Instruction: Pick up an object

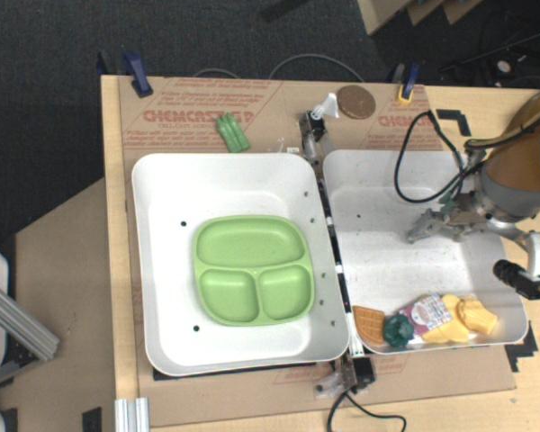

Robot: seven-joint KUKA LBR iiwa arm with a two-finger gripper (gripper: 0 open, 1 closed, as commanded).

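The left bin (pixel 162 241) is holding a light green divided plate (pixel 252 270) — one wide compartment toward the far side and two smaller ones toward the near side — lying flat near the middle of the white floor.

The right bin (pixel 378 250) is keeping its things bunched against the near wall: a tan waffle-patterned piece (pixel 368 323) at the left end, a dark green lumpy object (pixel 397 331) just beside it, a pink-and-white round packet (pixel 428 312) touching that, and yellow toy pieces (pixel 463 321) at the right end of the cluster. These are the objects on offer for picking, and all are resting on the bin floor.

The arm (pixel 517 165) is reaching in from the right, its orange band and grey wrist sitting over the bin's far right part, with a black cable (pixel 412 156) looping out over the bin. The gripper (pixel 432 225) is pointing left over bare floor, well apart from the cluster; whether its jaws are parted or closed cannot be told, and nothing is showing between them.

The bins are sitting on a brown cardboard sheet (pixel 198 106) printed in red, clamped by a blue clip (pixel 139 74) at the far left. A small green object (pixel 233 134) is lying on the cardboard beyond the left bin, and a round brown disc (pixel 355 103) beyond the right one. Dark carpet (pixel 162 16) is surrounding the bench.
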